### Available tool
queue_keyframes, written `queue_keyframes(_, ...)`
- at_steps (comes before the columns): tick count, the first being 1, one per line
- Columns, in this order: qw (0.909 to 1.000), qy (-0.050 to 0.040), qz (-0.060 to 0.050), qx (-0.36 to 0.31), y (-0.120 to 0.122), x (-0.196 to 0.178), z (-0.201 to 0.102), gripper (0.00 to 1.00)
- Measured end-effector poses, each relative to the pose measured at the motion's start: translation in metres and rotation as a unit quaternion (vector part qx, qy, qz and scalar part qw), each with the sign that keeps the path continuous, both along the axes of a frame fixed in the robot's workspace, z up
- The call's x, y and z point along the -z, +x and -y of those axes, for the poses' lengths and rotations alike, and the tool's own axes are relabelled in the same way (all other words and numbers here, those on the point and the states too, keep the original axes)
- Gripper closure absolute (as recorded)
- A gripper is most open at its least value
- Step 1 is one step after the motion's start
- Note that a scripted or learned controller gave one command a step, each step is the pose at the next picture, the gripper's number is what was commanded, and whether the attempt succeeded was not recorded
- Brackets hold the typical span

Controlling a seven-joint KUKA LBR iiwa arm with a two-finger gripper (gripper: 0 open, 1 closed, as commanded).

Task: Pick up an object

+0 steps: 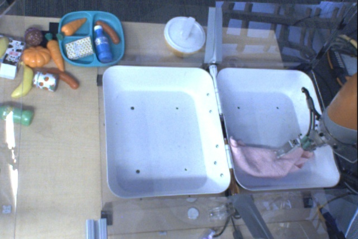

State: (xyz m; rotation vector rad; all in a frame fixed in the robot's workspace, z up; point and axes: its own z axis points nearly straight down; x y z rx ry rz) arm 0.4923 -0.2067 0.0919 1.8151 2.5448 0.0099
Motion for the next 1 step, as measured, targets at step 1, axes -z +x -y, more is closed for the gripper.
queue_keyframes(1, 1.0000, 0.0007, 0.002, -0.001, 0.0025, -0.0120, -0.0015, 1.00)
